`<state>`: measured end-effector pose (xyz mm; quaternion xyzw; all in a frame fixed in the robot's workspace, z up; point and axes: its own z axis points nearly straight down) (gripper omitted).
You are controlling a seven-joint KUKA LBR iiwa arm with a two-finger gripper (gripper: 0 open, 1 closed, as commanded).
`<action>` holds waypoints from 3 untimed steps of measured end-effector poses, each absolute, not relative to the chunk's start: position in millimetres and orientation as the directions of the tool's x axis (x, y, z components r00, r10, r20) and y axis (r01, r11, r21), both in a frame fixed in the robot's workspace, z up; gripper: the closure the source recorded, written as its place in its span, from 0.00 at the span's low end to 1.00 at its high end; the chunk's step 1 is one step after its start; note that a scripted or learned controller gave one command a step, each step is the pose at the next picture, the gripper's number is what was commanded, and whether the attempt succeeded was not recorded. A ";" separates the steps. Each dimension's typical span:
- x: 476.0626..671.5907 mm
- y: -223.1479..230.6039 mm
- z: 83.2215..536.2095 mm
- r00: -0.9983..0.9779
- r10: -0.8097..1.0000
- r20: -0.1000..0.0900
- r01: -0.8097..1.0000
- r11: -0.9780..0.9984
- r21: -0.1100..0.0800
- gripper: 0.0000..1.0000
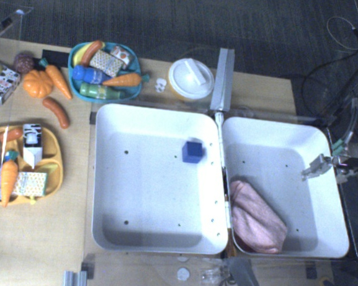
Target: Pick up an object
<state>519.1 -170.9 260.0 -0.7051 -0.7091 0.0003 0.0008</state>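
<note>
A small blue cube (192, 151) lies in the left bin (115, 227), near its upper right corner. A crumpled pink cloth (256, 218) rests in the right bin (279, 139), against its lower left side. My gripper (316, 166) hangs at the right bin's right rim, about level with the cube. It is well apart from the cloth and far to the right of the cube. Nothing shows in its grasp.
A metal divider (222, 81) runs between the bins at the back. Left of the bins stand a blue bowl (105, 70) and a yellow tray (21, 166) of toy food, plus loose toy vegetables (47, 87). A white lidded cup (191, 78) sits behind the left bin.
</note>
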 end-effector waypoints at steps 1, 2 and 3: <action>494.3 -176.1 119.4 -0.065 0.998 0.000 0.998 0.065 0.001 0.00; 492.4 -106.8 91.7 -0.219 0.976 -0.008 0.976 0.219 0.018 0.00; 547.6 -88.3 91.6 -0.170 0.985 -0.006 0.985 0.170 0.019 0.00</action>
